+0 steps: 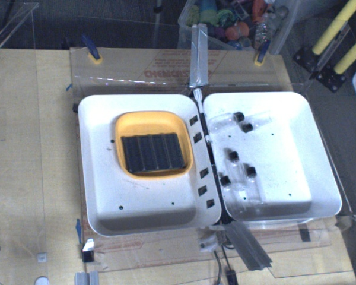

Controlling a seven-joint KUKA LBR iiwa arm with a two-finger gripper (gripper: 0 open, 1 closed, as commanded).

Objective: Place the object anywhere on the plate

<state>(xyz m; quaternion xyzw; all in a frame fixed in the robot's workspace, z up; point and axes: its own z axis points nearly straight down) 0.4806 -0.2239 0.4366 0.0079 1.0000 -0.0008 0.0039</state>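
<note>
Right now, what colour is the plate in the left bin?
Yellow-orange, the plate carrying a dark ribbed object; clearest in the camera view.

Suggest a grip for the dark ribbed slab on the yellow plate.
Probably from straight above, pinching the dark ribbed slab across its shorter span, far edge to near edge. It lies flat in the yellow plate, so only its edges offer purchase. The plate's raised rim crowds the near edge.
</note>
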